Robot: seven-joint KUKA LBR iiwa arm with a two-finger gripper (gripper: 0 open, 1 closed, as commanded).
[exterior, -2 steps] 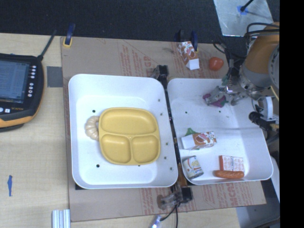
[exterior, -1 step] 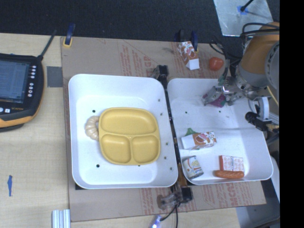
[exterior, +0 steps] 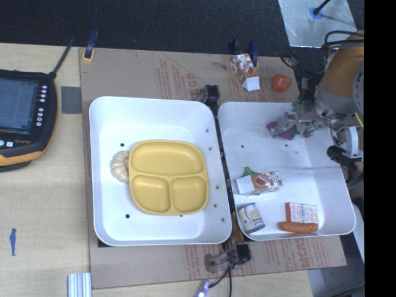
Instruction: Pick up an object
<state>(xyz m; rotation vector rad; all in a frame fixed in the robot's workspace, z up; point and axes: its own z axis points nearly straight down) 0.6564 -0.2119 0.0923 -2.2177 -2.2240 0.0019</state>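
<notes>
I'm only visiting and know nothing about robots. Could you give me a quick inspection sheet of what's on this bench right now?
Surface: cardboard sheet on a wooden bench, bearing the left bin and right bin side by side.
Job's things: right bin holds a small carton, a cup, a red box, a sausage and a purple item at its far end. Left bin holds a yellow divided plate with a beige item at its edge.
Clutter: another small carton and a red ball on the cardboard beyond the bins.
Grippers: gripper low over the right bin's far end, beside the purple item; grasp unclear.
Cables: dark cable to the handheld controller.
Surroundings: dark floor.
</notes>
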